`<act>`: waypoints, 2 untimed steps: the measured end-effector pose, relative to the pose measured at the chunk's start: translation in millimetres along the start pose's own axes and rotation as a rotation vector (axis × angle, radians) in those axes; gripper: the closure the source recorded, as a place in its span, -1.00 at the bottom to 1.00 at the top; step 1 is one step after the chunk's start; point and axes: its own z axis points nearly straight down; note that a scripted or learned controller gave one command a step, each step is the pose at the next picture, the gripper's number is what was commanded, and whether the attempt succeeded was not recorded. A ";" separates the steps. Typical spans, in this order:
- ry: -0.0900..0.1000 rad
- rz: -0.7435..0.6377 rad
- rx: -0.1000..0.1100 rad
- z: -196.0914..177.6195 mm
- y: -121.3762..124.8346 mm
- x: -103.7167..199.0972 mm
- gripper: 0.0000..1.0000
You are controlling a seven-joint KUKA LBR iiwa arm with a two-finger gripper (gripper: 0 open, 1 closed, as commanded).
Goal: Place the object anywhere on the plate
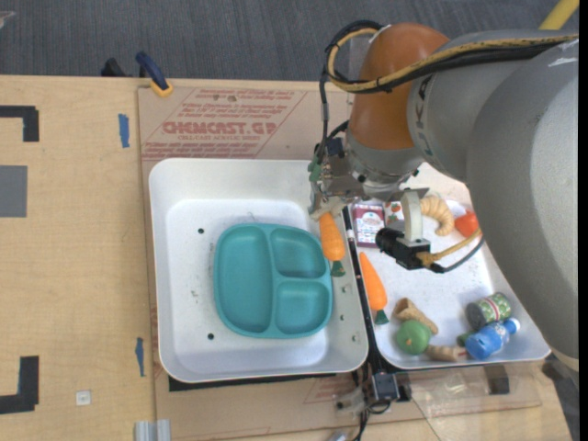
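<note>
Toy carrot [331, 235] hangs at 3 o'clock of teal plate [273, 279], under gripper [328, 202]; can't tell its grip. Prob. light, stiff, slick plastic; grab mid-body.

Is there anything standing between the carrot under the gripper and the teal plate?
Nothing visible does. The carrot hangs at the left bin's right edge, and the teal plate lies just beside it, unobstructed.
</note>
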 end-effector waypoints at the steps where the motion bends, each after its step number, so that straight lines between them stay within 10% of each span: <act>1: -0.003 0.007 0.002 -0.2 -1.0 -4.8 -1.00; 2: -0.003 0.007 0.002 -0.2 -1.0 -4.8 -1.00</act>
